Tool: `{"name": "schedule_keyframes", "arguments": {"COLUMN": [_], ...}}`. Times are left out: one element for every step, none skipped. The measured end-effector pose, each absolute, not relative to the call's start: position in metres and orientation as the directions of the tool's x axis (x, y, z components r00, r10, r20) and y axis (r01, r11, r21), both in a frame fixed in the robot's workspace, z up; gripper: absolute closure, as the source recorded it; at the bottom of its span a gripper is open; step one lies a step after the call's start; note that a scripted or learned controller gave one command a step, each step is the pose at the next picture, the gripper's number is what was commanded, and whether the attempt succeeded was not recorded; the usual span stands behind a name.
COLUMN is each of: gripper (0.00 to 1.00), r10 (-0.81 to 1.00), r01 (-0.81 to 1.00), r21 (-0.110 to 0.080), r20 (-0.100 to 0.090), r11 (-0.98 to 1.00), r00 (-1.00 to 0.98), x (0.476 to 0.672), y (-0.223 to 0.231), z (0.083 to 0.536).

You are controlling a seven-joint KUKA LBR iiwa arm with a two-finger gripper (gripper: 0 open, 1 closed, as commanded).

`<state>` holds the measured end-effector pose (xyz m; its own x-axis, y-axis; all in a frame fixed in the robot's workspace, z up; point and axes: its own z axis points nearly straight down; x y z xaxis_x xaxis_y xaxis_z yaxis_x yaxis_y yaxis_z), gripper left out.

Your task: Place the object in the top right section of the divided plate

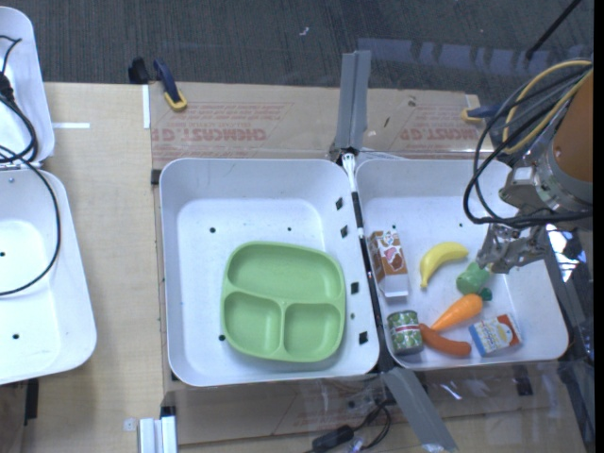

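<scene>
A light green divided plate (283, 300) lies in the left bin, with one long section at the top and two smaller ones below. My gripper (501, 256) hangs over the right side of the right bin and looks open, with nothing between its fingers. Its tips are just up and right of a small green toy vegetable (473, 279), close to it or touching it. A yellow banana (441, 260) lies to the left of that vegetable. An orange carrot (458, 312) lies just below it.
The right bin (425, 192) also holds a brown and white carton (389, 260), a green can (404, 332), a red sausage (445, 343) and a small orange and blue carton (494, 335). A grey divider (354, 111) stands between the bins. Cables hang at the upper right.
</scene>
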<state>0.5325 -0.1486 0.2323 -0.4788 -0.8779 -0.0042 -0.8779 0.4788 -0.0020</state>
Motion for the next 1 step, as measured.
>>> {"name": "schedule_keyframes", "arguments": {"gripper": [1.00], "r10": [-0.978], "r01": [-0.978], "r21": [-0.002], "r20": [-0.005], "r11": [0.210], "r00": [-0.210], "x": [0.5567], "y": [-0.0800], "z": [0.2469]}}
